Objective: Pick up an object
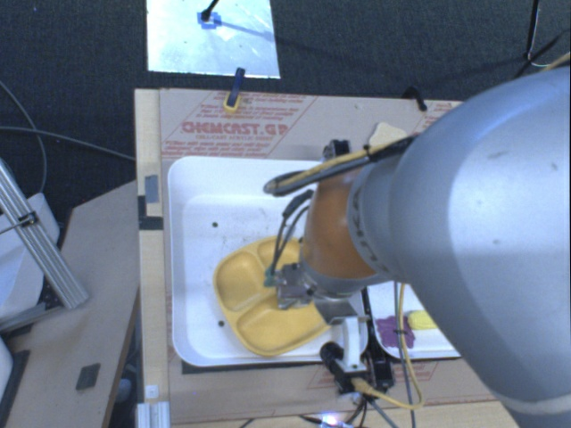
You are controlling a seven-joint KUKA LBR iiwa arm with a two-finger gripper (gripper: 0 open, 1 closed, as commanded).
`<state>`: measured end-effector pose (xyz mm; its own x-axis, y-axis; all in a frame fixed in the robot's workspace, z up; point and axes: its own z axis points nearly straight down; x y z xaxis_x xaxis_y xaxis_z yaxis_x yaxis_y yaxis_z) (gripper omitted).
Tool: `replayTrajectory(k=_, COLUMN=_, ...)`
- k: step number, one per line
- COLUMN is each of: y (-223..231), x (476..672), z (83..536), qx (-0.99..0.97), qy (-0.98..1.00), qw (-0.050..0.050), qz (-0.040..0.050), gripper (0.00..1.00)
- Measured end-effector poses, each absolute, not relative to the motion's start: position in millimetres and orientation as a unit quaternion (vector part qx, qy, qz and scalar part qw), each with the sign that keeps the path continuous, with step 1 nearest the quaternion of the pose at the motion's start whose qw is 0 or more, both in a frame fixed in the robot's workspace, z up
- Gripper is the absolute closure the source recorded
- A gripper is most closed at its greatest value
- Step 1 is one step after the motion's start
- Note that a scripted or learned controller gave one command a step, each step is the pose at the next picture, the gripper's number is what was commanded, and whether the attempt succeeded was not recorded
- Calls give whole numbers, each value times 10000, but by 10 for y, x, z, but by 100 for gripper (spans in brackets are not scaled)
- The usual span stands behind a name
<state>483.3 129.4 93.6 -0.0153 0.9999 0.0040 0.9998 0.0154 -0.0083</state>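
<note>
Tray [252, 303], yellow, lies flat, long axis diagonal.

You have one fixed camera, set high above the table [152, 239] and looking down at a slant on the white bins [192, 239]. It sits close enough that the arm [473, 203], reaching in from your right, looms large and covers much of the right-hand bin.

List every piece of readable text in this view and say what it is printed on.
"CHEMCAST G P" in red capitals, last letters uncertain, on the brown paper-faced sheet under the white bin.
Smaller red print lines above and below it: too blurred to read.
Nothing legible on the yellow tray.
</note>
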Motion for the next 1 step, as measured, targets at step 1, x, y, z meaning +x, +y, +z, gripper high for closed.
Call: replayTrajectory(k=1, y=1567, x=5317, z=871, qx=-7058, qy=-7084, qw=5, qz=26, gripper=100)
